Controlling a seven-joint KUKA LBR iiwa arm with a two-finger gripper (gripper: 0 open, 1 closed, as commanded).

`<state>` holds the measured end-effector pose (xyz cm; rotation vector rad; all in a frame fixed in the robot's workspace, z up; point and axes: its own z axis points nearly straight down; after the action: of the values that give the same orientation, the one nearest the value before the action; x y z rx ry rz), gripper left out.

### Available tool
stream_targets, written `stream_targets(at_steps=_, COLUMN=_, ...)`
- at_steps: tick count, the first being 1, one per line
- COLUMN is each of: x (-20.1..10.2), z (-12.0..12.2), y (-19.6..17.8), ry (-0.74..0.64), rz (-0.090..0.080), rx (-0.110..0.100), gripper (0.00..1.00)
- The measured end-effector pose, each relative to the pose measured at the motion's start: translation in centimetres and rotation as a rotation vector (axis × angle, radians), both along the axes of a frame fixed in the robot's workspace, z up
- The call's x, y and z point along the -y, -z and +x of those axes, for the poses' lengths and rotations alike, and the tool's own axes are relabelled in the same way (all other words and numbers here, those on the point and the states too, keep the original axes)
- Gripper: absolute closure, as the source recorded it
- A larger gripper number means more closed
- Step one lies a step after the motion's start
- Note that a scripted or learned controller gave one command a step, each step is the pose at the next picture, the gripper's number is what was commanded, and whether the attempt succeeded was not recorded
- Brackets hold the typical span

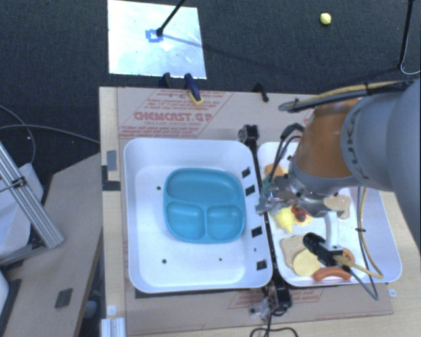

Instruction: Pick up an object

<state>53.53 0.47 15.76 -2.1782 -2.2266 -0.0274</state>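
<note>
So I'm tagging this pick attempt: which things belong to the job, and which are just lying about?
Job:
- grey arm's gripper, low in the right white bin
- small yellow piece beside it
- tan slice
- orange curved piece

Lying about:
- blue three-compartment plastic plate
- left white bin
- small yellow ball on the dark floor

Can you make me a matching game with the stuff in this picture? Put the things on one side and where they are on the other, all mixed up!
Things:
1. blue plate
2. yellow ball
3. shiny sheet
4. robot arm

Places:
A. on the dark floor, far corner at the top right
B. over the right bin
C. inside the left bin
D. on the dark floor, beyond the bench at the top left

Pairs: 1-C, 2-A, 3-D, 4-B
</note>
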Motion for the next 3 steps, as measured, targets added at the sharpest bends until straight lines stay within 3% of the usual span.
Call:
stream_targets(at_steps=1, x=-3.2, z=-3.3, y=-4.7, ry=0.014, rz=-0.029, rx=0.009, gripper=1.00)
stream_targets(at_steps=2, x=-11.2, z=1.2, y=2.5, ry=0.010, rz=-0.028, rx=0.005, gripper=1.00)
stream_targets(at_steps=3, x=-17.0, z=4.6, y=-11.8, ry=0.011, rz=-0.024, rx=0.024, gripper=1.00)
